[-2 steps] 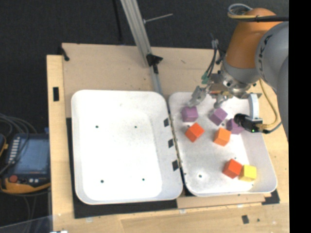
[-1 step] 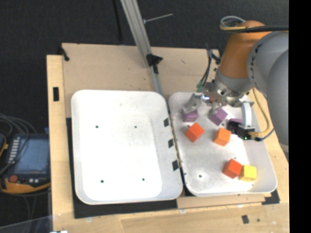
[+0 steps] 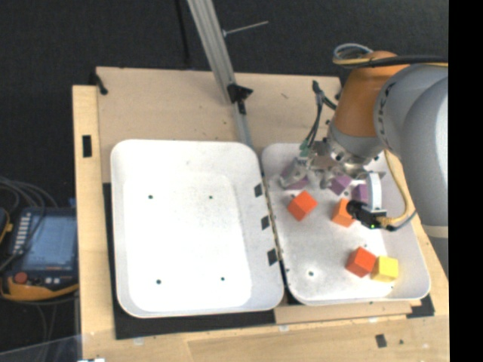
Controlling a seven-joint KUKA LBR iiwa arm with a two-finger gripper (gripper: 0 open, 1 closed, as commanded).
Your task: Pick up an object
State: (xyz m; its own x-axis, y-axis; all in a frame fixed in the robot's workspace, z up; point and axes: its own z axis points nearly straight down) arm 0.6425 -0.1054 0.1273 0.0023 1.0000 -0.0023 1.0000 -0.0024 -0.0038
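The right bin (image 3: 321,243) holds several small blocks. An orange cube (image 3: 302,204) lies near its left side and a second orange block (image 3: 343,214) sits to its right. A red-orange cube (image 3: 361,262) and a yellow cube (image 3: 387,268) rest together near the front right corner. Purple pieces (image 3: 342,182) lie at the back of the bin, partly under the arm. My gripper (image 3: 315,176) hangs low over the back of this bin, just behind the orange cube. Its fingers (image 3: 297,175) stand spread apart with nothing between them.
The left bin (image 3: 181,225) lies beside the right one, with a divider edge (image 3: 268,217) between them. A slanted metal pole (image 3: 219,51) rises from behind the bins. The grey arm with its orange band (image 3: 362,104) covers the right bin's back right corner.
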